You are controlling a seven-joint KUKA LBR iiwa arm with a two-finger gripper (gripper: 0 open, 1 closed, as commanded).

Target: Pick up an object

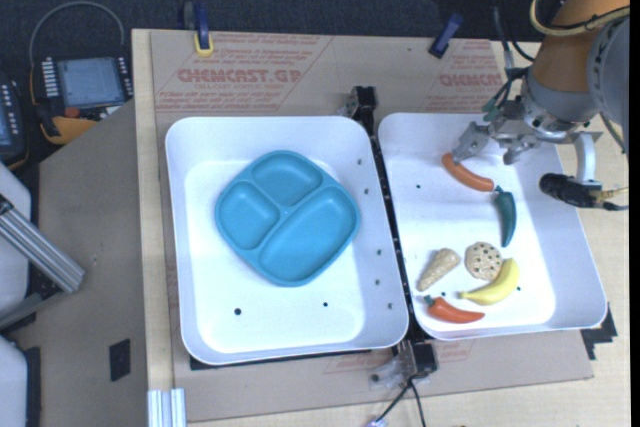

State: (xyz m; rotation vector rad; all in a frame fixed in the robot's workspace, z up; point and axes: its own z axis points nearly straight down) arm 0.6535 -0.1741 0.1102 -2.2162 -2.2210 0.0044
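You can see the grey arm with the orange band [575, 35] coming in at the upper right corner of the right white shallow bin [560, 215]. Its two-finger gripper [488, 143] hangs low over the far part of this bin. The fingers [466, 146] look a little spread, with nothing between them. One grey finger points down and to the left, and its tip is just beside the upper end of the long orange-red sausage-shaped toy [468, 173]; if it touches it or not, you cannot tell.

All the small objects lie in the right bin. Below and to the right of the sausage toy you find a dark teal pepper-shaped toy [505, 215]. Nearer to the front edge of the bin are a beige cone-shaped piece [438, 268], a round speckled cookie toy [483, 260], a yellow plastic banana [497, 286] and a red chili-shaped toy [455, 311], close together. The banana touches the cookie toy.

To the left of the right bin stands the left white bin [190, 245], and in it lies a blue plastic plate with three compartments [287, 217]. Both bins rest on the brown cardboard-covered bench [300, 65].
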